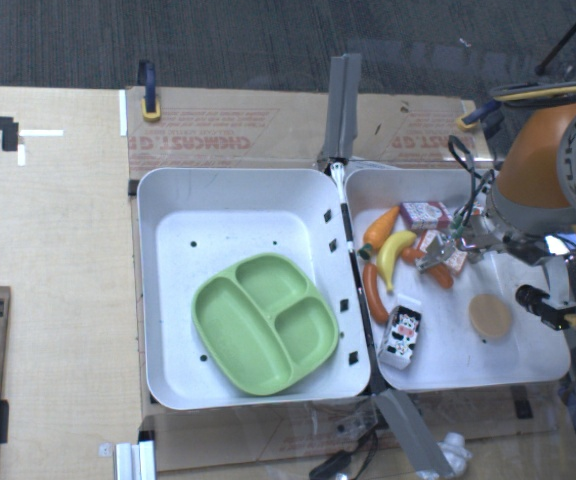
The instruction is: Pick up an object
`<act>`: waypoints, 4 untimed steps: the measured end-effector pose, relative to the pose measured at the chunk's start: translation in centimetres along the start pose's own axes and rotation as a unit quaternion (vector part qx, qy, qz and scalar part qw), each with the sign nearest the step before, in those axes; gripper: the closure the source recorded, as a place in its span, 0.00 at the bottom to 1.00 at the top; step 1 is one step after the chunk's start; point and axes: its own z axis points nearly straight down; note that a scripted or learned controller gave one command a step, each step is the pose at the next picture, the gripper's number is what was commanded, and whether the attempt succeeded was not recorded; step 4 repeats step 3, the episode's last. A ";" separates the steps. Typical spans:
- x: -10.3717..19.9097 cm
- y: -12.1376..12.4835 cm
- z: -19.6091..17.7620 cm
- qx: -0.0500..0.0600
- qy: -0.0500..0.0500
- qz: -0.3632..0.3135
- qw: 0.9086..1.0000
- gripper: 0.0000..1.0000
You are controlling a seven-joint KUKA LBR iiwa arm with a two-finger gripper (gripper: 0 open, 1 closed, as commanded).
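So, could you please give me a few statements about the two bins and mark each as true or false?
1. The green divided plate lies in the left bin. True.
2. The banana lies in the left bin. False: it is in the right bin, near the divider.
3. The hand is over the right bin, among the clutter near the small red box. True.
4. The round tan disc sits on the green plate. False: it lies on the right bin's floor.
5. The black-and-white carton lies in the right bin's near left corner. True.
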 end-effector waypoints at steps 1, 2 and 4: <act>0.0 0.0 -0.9 0.000 0.000 -0.001 1.000 1.00; 2.4 2.6 -0.1 -0.002 -0.001 -0.101 0.995 1.00; 11.2 2.3 -10.0 -0.001 0.000 -0.071 0.997 1.00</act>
